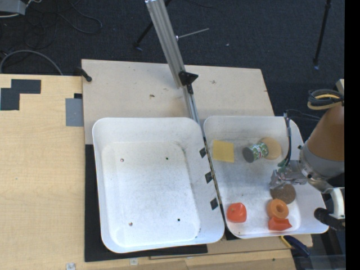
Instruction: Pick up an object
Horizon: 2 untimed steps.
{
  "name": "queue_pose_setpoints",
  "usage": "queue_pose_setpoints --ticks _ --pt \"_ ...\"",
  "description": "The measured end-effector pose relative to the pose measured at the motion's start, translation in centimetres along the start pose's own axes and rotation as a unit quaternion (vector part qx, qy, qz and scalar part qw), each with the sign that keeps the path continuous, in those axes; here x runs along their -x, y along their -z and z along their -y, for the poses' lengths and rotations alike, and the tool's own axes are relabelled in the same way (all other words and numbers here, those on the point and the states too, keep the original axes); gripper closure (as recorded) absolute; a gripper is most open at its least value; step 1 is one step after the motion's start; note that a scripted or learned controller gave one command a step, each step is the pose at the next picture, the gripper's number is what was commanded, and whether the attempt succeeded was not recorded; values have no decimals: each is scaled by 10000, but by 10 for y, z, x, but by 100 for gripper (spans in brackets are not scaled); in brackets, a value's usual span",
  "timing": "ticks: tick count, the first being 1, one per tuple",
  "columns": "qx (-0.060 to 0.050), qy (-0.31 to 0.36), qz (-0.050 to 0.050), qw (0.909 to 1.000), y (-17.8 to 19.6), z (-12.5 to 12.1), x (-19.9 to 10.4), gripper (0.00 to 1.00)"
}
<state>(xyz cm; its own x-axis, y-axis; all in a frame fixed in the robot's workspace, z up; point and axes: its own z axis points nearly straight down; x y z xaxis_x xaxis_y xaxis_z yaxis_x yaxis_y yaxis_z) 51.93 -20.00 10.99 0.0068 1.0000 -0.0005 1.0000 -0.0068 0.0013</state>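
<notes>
Gripper [281, 180] hangs low in the right-hand shallow white plastic bin [256, 226], directly over a round brown lump [283, 193]; whether it pinches that lump cannot be told. Both bins rest on a pale wooden bench [135, 91] above dark carpet [253, 32].

In the right bin [225, 218] I see a yellow sponge block [223, 151] lying flat, a small can [256, 152] on its side beside a tan round piece [271, 147], a brown lump [283, 193], an orange ring [278, 208], a red piece [279, 224] and a red cup-like piece [237, 212].
</notes>
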Motion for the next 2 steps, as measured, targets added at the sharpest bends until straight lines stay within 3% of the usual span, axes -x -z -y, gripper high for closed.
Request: queue_pose_setpoints --ticks 2 --pt "3 39 1 10000 85 1 3 100"
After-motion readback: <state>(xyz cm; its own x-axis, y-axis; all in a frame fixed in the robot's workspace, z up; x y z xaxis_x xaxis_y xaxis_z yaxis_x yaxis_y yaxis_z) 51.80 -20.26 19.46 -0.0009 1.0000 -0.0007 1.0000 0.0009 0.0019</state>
